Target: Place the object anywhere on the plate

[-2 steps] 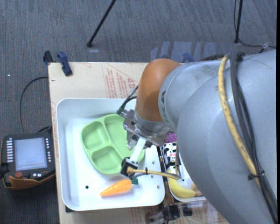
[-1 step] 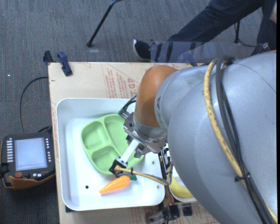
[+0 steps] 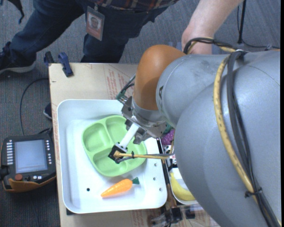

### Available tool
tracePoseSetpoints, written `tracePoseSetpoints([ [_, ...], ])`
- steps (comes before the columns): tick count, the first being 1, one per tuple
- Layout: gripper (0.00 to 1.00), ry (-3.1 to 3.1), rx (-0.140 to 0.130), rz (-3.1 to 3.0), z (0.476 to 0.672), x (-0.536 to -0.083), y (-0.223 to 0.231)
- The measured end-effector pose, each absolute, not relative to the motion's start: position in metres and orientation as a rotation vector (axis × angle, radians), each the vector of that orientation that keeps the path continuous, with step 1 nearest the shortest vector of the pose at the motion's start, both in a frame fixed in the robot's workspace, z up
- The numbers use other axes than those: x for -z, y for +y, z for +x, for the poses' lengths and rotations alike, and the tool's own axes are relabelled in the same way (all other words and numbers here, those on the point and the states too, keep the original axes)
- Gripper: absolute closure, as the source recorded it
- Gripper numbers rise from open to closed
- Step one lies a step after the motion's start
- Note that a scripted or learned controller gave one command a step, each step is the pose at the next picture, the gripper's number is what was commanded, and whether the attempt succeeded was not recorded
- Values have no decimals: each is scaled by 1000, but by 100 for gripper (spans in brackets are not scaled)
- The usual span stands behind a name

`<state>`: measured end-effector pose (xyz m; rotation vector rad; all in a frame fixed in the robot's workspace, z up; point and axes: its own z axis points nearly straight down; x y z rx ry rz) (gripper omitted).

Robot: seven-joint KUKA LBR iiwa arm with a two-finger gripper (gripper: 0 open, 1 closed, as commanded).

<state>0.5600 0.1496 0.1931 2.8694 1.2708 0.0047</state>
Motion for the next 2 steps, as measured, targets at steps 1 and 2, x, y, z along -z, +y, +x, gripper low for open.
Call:
tracePoseSetpoints([
  [1,100,890,28,3021,544,-229,187],
  [2,0,871,25,3024,555,-229,181],
])
